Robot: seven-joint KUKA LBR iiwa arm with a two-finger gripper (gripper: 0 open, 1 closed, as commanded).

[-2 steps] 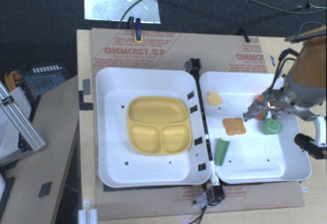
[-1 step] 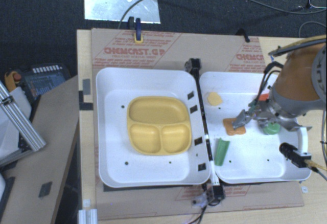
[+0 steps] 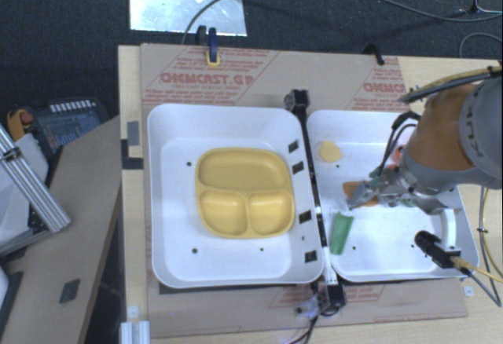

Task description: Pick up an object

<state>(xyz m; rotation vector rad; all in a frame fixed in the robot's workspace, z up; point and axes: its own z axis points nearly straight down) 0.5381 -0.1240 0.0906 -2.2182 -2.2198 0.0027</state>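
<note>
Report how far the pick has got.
Done: the approach. The gripper is over the right bin, between the green object and the small yellow piece. In hand: nothing visibly; both lie on the bin floor, and the yellow divided tray sits in the left bin. Left: grasp one and lift it.

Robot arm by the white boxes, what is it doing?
The robot arm is trying to pick something up. It reaches into the right bin, and its gripper is down low near the bottom. A green stick lies just below the gripper, and a small yellow round piece lies just above it. I can't see it holding either one. In the left bin a yellow plate with three sections sits by itself.
</note>
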